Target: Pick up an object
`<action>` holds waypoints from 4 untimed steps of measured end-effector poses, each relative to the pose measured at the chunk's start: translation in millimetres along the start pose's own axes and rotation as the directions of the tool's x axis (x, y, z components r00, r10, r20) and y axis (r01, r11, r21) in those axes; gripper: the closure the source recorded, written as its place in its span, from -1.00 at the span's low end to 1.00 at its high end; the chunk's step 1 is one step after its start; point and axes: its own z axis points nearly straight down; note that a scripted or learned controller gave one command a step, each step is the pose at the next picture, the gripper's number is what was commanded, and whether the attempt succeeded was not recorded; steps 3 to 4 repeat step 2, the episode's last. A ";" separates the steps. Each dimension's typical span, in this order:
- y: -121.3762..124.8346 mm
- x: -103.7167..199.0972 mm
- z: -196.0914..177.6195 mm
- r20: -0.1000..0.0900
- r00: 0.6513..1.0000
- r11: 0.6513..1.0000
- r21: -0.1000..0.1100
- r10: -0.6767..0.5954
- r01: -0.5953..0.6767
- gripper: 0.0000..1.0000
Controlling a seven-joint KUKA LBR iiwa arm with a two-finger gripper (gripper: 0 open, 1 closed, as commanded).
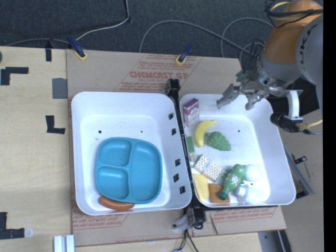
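Two white bins [84,140] sit side by side. The left one holds one blue divided plate [128,170] and one sausage [115,204]. The right one holds one small carton [190,111], one banana [202,131], one green leafy piece [218,140], one patterned packet [208,166], one green bottle [231,179] and one yellow wedge [201,185].

A yellow banana [203,132] is lying in the right bin, touching a green leafy piece [219,140] just beside it. A small maroon-and-white carton [190,111] is standing near the bin's upper left corner. Lower down, a patterned packet [208,167], a green bottle [231,179] and an orange-yellow wedge [208,188] are crowding together.
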 end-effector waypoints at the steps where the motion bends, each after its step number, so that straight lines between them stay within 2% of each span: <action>1: 5.5 38.8 127.1 -0.001 1.000 1.000 0.004 0.000 0.000 -1.00; 2: 6.3 39.0 116.4 -0.001 1.000 1.000 0.002 -0.001 0.001 1.00; 4: 6.3 39.0 116.4 -0.001 1.000 1.000 0.002 -0.001 0.001 1.00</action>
